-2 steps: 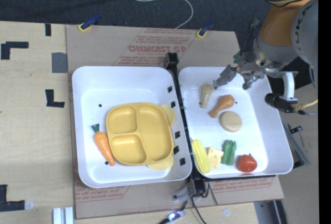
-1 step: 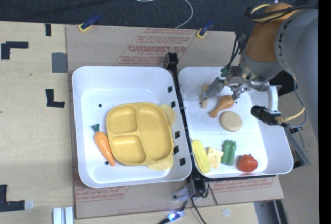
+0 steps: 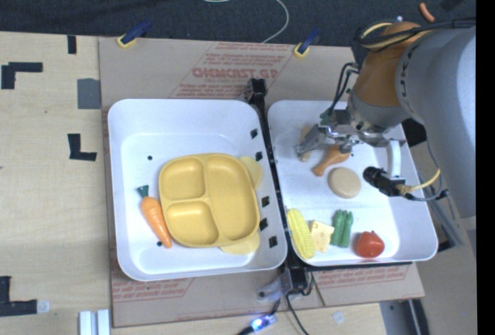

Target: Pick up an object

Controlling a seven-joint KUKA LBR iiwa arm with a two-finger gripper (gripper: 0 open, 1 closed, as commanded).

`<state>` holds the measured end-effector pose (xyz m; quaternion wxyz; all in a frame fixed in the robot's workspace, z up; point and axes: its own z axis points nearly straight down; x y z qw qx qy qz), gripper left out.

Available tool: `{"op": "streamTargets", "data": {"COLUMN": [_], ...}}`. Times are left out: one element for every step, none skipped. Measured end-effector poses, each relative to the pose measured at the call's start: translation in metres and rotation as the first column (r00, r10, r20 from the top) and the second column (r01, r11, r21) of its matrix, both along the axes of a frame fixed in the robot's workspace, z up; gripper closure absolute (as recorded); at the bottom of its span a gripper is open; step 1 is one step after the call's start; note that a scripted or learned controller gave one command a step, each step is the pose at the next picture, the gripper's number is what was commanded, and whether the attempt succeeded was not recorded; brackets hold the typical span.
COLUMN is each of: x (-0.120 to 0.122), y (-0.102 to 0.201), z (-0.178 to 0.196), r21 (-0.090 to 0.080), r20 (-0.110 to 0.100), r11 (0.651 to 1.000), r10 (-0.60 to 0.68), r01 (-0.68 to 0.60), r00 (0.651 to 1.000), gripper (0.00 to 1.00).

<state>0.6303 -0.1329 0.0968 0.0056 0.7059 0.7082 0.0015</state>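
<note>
— Gripper point(image 3: 321, 138) status?
— Low in the right bin point(image 3: 288, 115), fingers spread, tips beside a tan drumstick-shaped toy point(image 3: 331, 158) at its 5 o'clock; nothing between them.
— Surroundings?
— Beige round piece point(image 3: 345, 183) at the toy's 5 o'clock; corn point(image 3: 300, 232), cucumber point(image 3: 342, 227), tomato point(image 3: 370, 244) toward 6. Left bin point(image 3: 128, 121): yellow tray point(image 3: 209, 199), carrot point(image 3: 155, 220).
</note>
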Motion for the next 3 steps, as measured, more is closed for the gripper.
{"op": "streamTargets", "data": {"x": [0.002, 0.007, 0.009], "y": [0.0, 0.006, 0.0], "z": [0.013, 0.058, 0.12], "r21": [-0.002, 0.006, 0.004], "r20": [0.007, -0.008, -0.005], "r11": [1.0, 1.0, 1.0], "r10": [0.001, -0.001, -0.002], "r01": [-0.001, 0.001, 0.002], "r00": [1.0, 1.0, 1.0], "gripper": [1.0, 1.0, 1.0]}}
